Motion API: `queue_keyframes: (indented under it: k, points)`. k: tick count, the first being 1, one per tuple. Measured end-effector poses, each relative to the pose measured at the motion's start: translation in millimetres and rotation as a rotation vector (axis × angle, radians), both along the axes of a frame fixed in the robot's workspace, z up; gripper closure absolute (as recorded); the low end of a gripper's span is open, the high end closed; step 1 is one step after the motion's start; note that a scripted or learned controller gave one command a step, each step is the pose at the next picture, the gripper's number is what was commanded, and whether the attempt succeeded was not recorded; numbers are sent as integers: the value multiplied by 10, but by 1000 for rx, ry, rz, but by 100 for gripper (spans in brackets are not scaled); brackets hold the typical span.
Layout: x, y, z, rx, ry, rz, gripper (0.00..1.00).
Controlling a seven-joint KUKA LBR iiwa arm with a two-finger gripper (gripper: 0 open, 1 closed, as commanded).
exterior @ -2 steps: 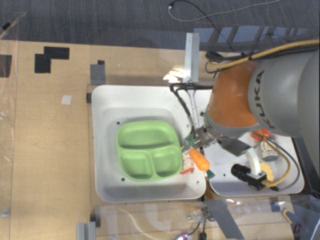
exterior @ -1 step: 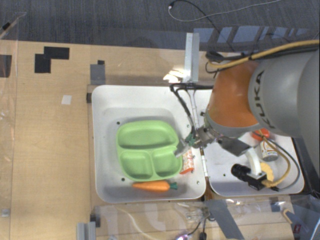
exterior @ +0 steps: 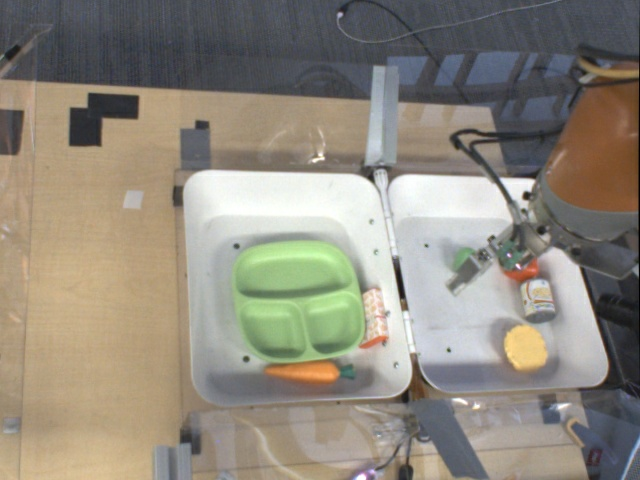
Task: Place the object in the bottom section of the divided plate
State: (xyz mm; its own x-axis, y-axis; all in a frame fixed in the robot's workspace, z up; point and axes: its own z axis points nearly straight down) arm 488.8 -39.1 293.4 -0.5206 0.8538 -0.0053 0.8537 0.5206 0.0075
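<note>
View from above, at a slant. My arm (exterior: 600, 158) is reaching in from the right, and my gripper (exterior: 468, 273) is hanging low over the right bin (exterior: 440, 208), pointing toward that bin's middle. Whether my grip is wide or narrow, I cannot tell from this angle. A small green object (exterior: 464, 258) is lying just beside my gripper's tip; I cannot tell whether it is touching. Behind my wrist, a red item (exterior: 524, 271) is sitting next to a small can (exterior: 539, 299), with a yellow round piece (exterior: 525, 348) nearer the front edge. In the left bin (exterior: 210, 208), the green divided plate (exterior: 297, 301) is lying flat, well apart from my gripper. A carrot (exterior: 305, 372) is resting just below the plate, and a red-and-white packet (exterior: 375, 316) is lying at its right edge.
</note>
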Motion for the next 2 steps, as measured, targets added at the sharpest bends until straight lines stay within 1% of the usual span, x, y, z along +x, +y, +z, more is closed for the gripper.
queue_keyframes:
  k: [1, 2]
  points:
    - [-8, 826, -295, 1, 4, 100, 0]
    - [446, 874, -1085, -1, 4, 471, 0]
